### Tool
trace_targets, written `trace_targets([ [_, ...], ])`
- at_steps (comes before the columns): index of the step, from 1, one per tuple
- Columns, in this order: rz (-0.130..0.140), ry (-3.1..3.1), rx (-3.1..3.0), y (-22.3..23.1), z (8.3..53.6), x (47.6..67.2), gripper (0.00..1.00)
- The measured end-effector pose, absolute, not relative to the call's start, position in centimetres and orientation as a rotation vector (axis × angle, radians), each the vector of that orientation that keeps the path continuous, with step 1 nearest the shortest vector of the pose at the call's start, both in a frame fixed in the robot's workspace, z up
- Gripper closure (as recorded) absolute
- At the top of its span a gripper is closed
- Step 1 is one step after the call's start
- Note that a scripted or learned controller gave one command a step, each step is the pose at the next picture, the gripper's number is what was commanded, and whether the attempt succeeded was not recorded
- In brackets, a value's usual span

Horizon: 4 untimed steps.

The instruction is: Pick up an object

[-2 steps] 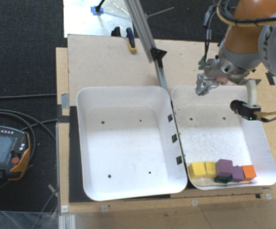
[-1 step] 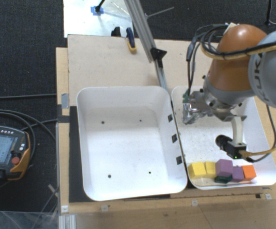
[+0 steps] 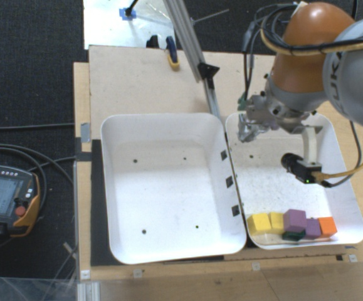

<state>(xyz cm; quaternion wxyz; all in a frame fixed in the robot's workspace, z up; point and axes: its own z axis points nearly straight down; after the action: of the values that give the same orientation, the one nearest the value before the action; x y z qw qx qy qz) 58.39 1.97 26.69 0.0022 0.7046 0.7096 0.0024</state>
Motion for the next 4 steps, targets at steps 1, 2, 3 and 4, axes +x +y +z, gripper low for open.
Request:
trace_targets([
  [1,-0.005,2.214,2.227,-4.7,23.7,57.4,1.00],
  [2,-0.002,2.220,2.223,-6.5,22.3,55.8,1.00],
  [3,-0.001,2.220,2.223,-8.0,21.7,53.9,1.00],
  [4,0.002,2.221,2.220,-7.9,21.8,54.0,0.00],
])
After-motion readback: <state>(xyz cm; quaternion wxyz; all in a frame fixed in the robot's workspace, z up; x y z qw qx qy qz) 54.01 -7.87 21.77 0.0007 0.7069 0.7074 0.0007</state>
